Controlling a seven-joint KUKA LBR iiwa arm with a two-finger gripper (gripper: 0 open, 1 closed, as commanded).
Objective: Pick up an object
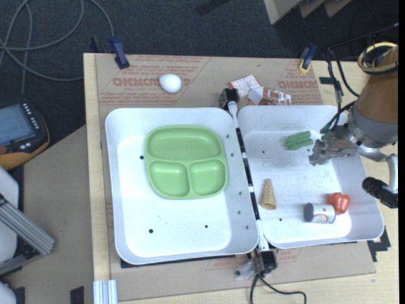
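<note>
My claw [321,152] hangs low over the right bin [297,233], at the frame's right, just beside a green pickle-shaped object [297,140] lying toward that bin's upper middle. Whether my fingers are spread or closed, I cannot tell; nothing visibly sits between them. A cone [269,194], a small can [319,213] and a red-orange piece [340,201] lie lower in the bin; a green divided plate [186,161] fills the left bin [126,233]. The risk: descending off-centre, I nudge the green object aside and close on air.
</note>
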